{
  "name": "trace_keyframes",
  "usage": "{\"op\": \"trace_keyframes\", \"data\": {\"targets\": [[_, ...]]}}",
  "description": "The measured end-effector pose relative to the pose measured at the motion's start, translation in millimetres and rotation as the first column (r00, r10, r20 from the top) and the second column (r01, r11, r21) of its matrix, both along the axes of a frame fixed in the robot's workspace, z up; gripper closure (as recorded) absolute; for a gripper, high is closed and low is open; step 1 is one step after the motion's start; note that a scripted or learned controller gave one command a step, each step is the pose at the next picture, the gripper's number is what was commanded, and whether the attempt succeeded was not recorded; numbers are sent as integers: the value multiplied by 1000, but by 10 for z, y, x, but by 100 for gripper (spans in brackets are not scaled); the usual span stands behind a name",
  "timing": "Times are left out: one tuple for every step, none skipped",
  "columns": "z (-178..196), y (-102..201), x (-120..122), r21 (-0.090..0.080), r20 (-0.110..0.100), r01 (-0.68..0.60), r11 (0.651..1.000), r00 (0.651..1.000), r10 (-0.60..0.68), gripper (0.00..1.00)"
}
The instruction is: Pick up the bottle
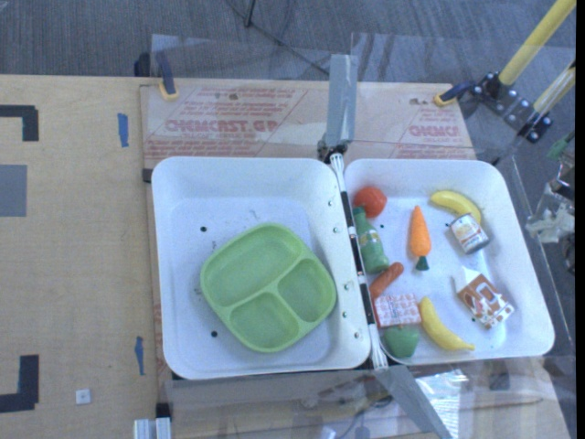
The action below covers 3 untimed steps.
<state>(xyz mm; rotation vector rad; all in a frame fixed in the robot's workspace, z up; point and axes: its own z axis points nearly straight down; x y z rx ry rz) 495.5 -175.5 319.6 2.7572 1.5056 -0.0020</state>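
Grab not started yet: green bottle (370, 245) lay tight against the right bin (523, 273) wall, so an awkward approach. Couldn't tell the gripper's state.

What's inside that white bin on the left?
The left bin holds one green divided plate, with nothing in its three compartments. Whatever bin floor lies beneath the plate is covered.

Single fixed camera, overhead, tilted down at a slant. Takes in both white bins (174, 273) whole, bench (64, 245) to left, floor at top; middling distance, probably.
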Motion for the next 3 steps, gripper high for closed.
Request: {"op": "trace_keyframes", "data": {"targets": [[827,-314,236,-1,2,-142,990,990,142,100],[1154,-368,722,-1,1,241,970,970,-241,100],[830,-240,628,0,-3,316,949,949,-316,100]]}}
